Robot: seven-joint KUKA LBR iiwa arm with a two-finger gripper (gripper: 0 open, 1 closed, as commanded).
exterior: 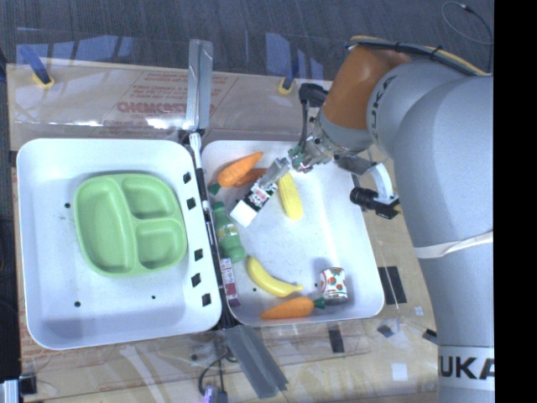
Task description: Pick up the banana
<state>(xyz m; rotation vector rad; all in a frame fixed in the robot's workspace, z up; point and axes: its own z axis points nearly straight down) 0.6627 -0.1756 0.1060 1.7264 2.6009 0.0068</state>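
Banana lies untouched near the front of the right bin, well below and slightly left of the claw. Claw hovers over the bin's back end, just above the corn; can't tell if it's spread or closed. Approach, grasp and lift all remain.

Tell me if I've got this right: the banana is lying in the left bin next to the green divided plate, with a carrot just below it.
Not quite. The camera view shows the banana in the right bin, not the left. The green divided plate sits alone in the left bin. The rest holds: a carrot lies just below the banana.
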